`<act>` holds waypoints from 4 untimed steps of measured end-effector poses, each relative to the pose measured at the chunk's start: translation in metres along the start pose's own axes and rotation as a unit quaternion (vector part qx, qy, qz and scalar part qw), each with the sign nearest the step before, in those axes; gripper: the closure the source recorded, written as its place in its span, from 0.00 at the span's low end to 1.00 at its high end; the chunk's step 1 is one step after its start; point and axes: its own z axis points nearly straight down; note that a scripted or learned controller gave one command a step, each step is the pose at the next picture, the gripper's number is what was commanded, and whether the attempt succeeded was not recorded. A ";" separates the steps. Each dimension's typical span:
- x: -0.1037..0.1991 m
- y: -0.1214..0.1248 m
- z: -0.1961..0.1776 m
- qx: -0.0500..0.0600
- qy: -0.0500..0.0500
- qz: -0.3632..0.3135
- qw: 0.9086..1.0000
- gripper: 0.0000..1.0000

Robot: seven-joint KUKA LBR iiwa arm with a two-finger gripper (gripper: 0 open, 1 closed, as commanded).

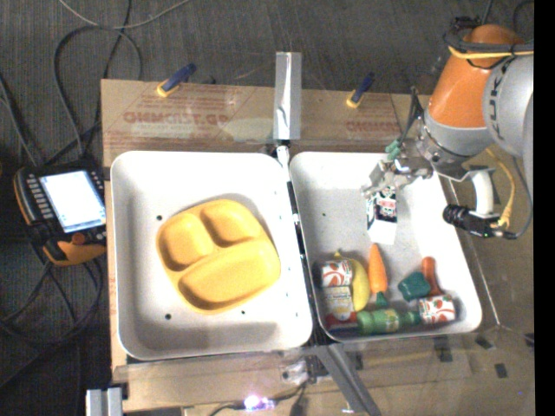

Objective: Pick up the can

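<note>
Two red-and-white cans lie in the right bin. One can sits at the near left beside a yellow fruit. The other can rests in the near right corner. My gripper hangs over the bin's far middle, well apart from both cans and above bare bin floor. The grey arm with its orange band reaches in from the upper right.
An orange carrot, a green bottle, and a small orange and green item crowd the near end of the right bin. The left bin holds a yellow divided plate. A tablet lies left of the bench.
</note>
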 end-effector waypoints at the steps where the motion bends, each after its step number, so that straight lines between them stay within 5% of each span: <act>1: 0.089 0.004 -0.067 0.000 -0.001 0.073 0.997 1.00; 2: 0.205 0.000 -0.008 0.002 -0.001 0.159 0.987 1.00; 3: 0.170 0.011 -0.051 0.000 -0.004 0.066 0.998 1.00; 4: 0.239 -0.038 -0.035 0.001 -0.002 0.011 1.000 1.00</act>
